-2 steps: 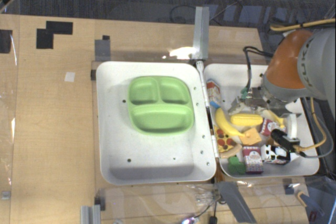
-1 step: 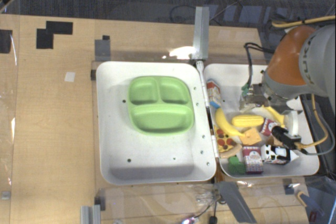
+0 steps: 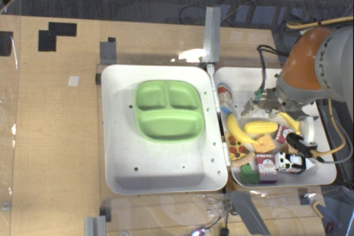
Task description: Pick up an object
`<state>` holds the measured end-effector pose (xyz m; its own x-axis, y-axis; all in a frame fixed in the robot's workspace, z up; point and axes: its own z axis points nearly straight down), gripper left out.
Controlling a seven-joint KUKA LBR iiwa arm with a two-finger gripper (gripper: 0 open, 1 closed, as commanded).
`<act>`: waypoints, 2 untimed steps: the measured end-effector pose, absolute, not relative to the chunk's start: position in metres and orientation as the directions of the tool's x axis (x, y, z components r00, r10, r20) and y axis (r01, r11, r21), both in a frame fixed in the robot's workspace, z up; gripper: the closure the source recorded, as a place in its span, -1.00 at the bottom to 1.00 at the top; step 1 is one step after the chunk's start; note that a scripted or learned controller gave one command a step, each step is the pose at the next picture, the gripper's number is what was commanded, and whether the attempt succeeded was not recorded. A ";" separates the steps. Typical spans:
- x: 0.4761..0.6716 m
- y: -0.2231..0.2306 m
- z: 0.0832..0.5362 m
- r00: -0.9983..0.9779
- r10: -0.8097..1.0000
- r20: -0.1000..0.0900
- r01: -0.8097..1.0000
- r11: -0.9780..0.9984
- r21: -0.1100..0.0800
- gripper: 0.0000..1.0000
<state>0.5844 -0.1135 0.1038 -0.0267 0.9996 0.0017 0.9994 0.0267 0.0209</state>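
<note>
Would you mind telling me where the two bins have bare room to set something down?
Left bin: bare white floor all around the green tray, widest along its near edge. Right bin: a bare patch at the far end; the rest is crowded with the bananas and small boxes.

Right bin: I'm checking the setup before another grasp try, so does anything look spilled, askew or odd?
Nothing looks spilled or damaged. The right bin holds a jumbled pile of toy food: a banana, a pizza slice and small cartons, overlapping at mixed angles. The green tray lies flat in the left bin. The end effector is above the pile.
</note>
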 end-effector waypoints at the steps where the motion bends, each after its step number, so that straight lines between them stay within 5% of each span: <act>1: 0.567 -0.108 0.092 -0.167 0.986 -0.007 0.986 0.167 0.021 -1.00; 2: 0.569 -0.106 0.104 -0.170 0.985 -0.004 0.985 0.170 0.025 1.00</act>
<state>0.5687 -0.1060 0.1045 -0.1700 0.9854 -0.0043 0.9851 0.1700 0.0245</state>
